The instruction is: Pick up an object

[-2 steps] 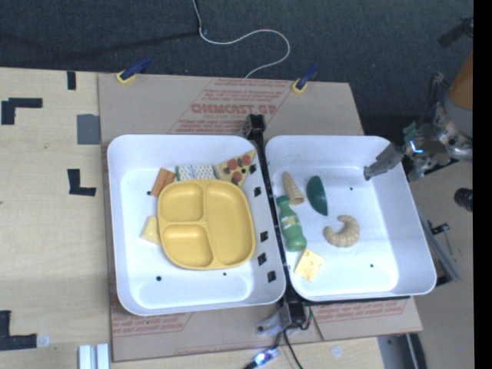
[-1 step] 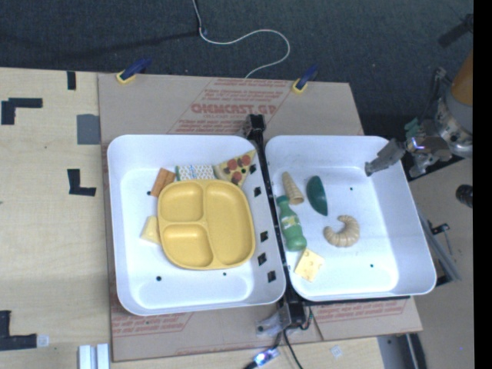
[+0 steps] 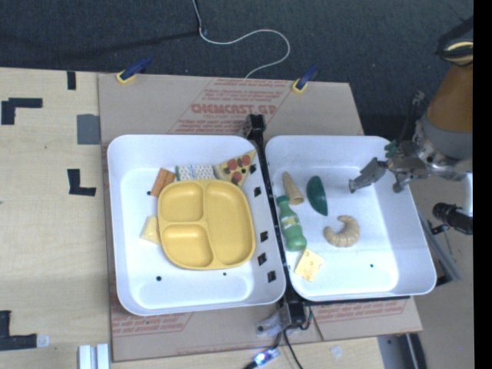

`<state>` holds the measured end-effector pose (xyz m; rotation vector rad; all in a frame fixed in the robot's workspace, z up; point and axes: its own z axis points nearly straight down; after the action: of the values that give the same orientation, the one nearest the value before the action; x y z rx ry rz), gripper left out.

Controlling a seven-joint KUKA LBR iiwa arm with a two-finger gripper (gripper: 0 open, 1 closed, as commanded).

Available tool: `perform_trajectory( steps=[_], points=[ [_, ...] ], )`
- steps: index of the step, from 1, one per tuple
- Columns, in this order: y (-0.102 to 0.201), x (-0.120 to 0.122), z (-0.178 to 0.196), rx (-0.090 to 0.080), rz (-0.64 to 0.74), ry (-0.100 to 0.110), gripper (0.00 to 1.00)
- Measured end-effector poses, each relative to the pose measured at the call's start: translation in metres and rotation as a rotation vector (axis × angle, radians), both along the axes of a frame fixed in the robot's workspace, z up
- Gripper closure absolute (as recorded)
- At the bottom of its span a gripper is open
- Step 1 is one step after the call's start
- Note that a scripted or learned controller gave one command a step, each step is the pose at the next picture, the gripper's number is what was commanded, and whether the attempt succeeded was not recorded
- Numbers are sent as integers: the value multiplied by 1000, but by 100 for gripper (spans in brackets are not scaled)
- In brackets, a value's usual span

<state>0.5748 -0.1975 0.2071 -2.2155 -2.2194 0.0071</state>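
While nothing sits between the fingers, contents of the right bin [image 3: 400, 275] run near to far:
- cheese wedge [image 3: 310, 266], front left corner; thin, light, awkward to pinch.
- green bottle [image 3: 290, 226], by the left wall; smooth, likely slippery.
- croissant [image 3: 343, 231], mid-floor, apart; probably light, stiff plastic. Best candidate: grip across its thick middle.
- dark green leaf-shaped piece [image 3: 317, 194].
- gripper [image 3: 378, 175], spread open above the far right.

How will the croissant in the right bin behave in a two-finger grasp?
The croissant looks like a moulded toy, so probably stiff and light. Its curved, tapered shape may let it twist or slip out of a pinch near the ends. It lies flat on the bin floor, so rolling seems unlikely.
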Motion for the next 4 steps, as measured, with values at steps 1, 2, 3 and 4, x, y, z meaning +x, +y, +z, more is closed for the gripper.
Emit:
perform_trajectory(
  steps=[1, 2, 3, 4],
  points=[
    [-2, -2, -64, 0, 0, 0, 0],
    [0, -3, -119, 0, 0, 0, 0],
    [0, -2, -106, 0, 1, -4, 100],
    [1, 1, -64, -1, 0, -10, 100]
  ],
)
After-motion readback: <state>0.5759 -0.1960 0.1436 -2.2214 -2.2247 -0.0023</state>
